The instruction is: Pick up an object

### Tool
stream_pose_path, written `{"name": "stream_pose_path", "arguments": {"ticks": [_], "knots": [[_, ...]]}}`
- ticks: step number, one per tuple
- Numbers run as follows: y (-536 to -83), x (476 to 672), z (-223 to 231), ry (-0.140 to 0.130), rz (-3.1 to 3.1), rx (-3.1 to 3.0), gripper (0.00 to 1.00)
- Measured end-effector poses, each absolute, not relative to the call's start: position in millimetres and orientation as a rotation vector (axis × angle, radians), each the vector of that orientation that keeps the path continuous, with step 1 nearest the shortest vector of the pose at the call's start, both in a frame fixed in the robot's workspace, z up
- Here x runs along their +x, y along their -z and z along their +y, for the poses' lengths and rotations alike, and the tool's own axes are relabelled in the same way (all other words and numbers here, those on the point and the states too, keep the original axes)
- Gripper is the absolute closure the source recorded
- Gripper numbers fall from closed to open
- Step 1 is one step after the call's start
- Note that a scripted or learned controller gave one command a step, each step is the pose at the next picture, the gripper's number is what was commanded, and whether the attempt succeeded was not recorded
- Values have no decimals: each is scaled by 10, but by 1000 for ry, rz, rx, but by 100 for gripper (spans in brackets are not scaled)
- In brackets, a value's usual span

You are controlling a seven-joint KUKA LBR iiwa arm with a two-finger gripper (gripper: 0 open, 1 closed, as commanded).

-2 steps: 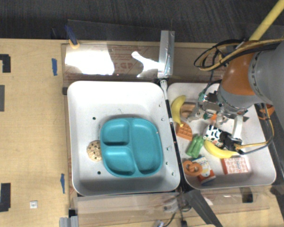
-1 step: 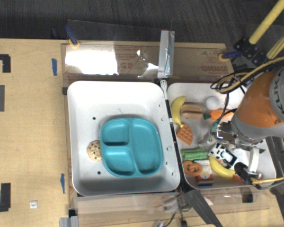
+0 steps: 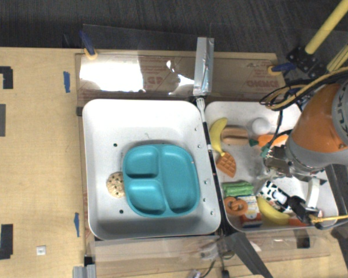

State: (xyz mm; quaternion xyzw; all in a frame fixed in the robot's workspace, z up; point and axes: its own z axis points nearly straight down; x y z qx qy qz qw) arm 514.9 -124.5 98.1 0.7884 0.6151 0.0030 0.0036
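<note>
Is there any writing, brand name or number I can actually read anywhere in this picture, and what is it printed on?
No text here can be read with confidence.
Red print on the cardboard wall behind the left bin: washed out by glare, unreadable.
Red print on the cardboard behind the right bin: too blurred to read.
Dark letters on the arm at the picture's edge: cut off, unreadable.
Small packet: print too small.

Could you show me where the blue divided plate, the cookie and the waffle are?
blue divided plate (image 3: 160, 178): camera view, on the ridge between its compartments.
cookie (image 3: 115, 184): camera view, middle of its top, left of the plate.
waffle (image 3: 226, 165): camera view, centre of its gridded face, right bin.
</note>
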Motion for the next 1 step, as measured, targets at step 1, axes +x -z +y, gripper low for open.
{"name": "stream_pose_path", "arguments": {"ticks": [1], "knots": [[-1864,4845,-760,-7,2045,2382,100]]}}
